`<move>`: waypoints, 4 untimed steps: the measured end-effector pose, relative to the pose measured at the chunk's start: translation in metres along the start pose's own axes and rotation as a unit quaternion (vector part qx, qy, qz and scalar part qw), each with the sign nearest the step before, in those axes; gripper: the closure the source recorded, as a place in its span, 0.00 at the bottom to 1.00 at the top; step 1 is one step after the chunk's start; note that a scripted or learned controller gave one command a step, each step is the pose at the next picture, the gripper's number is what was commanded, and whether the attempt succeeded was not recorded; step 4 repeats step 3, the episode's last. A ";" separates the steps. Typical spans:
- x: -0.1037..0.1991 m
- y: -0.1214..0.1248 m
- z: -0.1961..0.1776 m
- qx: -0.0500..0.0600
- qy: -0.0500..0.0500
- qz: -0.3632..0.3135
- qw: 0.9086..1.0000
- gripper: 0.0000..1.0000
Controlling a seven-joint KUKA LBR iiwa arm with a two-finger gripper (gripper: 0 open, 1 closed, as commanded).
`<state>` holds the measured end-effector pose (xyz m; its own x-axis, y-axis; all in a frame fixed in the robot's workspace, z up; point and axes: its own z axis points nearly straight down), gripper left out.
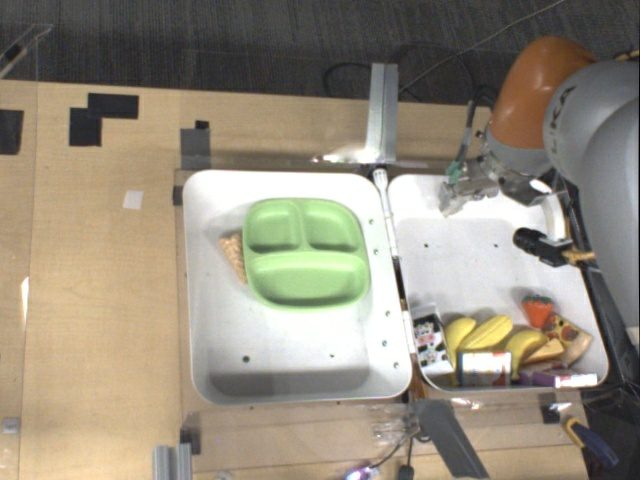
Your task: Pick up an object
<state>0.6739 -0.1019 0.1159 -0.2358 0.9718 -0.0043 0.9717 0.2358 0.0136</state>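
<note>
You are looking at a green three-compartment plastic plate (304, 251) lying in the left white bin (215, 353). Right of that plate, a yellow toy banana bunch (490, 336) is waiting: light, stiff, slick, so probably grip one finger crosswise. Farther right, the gripper (462, 190) is hovering bare; its spread I cannot tell.

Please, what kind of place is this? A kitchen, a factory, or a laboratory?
Probably a robotics laboratory: a grey robot arm reaches over two white bins on a wooden bench, with toy bananas and a green divided plate inside.

Right bin (470, 258) centre open; clutter (505, 348) nearside.
</note>
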 end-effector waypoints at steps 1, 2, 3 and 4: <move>0.000 0.000 0.000 0.000 0.000 -0.001 1.000 0.00; 0.006 -0.075 0.024 0.000 0.001 0.060 0.998 0.00; 0.013 -0.005 0.027 0.001 0.001 0.020 1.000 0.00; 0.013 -0.005 0.027 0.001 0.001 0.020 1.000 0.00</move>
